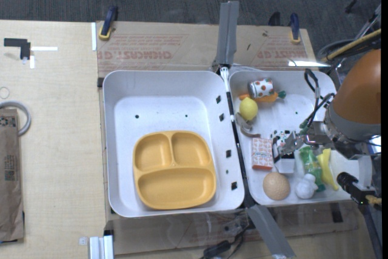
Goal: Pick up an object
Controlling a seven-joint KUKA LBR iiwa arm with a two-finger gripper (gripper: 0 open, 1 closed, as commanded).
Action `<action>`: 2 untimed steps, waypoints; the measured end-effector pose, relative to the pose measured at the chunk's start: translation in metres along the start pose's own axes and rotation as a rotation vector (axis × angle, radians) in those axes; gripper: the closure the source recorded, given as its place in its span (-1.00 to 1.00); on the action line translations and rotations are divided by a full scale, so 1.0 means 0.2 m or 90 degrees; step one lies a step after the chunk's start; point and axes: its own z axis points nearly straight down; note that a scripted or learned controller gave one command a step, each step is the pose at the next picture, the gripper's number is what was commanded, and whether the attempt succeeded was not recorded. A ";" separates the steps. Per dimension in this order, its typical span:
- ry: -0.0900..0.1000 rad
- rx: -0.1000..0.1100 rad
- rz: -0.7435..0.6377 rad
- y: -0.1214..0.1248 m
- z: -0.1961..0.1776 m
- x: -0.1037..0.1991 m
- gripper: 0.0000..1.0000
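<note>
The right bin point(291, 91) holds several small objects. Among them are a yellow lemon point(248, 108), a white spotted cup point(262, 88) lying on its side, a small red box point(262, 153) and a beige egg-shaped ball point(276, 185). A white piece point(305, 187), something green point(308, 158) and a yellow banana-like piece point(327, 168) lie at the bin's front right. My gripper point(284, 145) is low over the middle of this bin, just right of the red box and above the ball. The arm's orange band point(364, 91) hangs over the bin's right side.
The left bin point(121, 130) holds a yellow divided plate point(174, 168) toward its front. A grey divider bar point(228, 33) stands behind where the bins meet. Cardboard point(157, 45) lies behind them, with blue clamps point(109, 21) on it. Cables run at the far right point(357, 42).
</note>
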 end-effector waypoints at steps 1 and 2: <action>0.000 0.001 0.002 0.00 -0.04 0.00 1.00; -0.001 0.002 0.004 0.00 -0.08 -0.01 1.00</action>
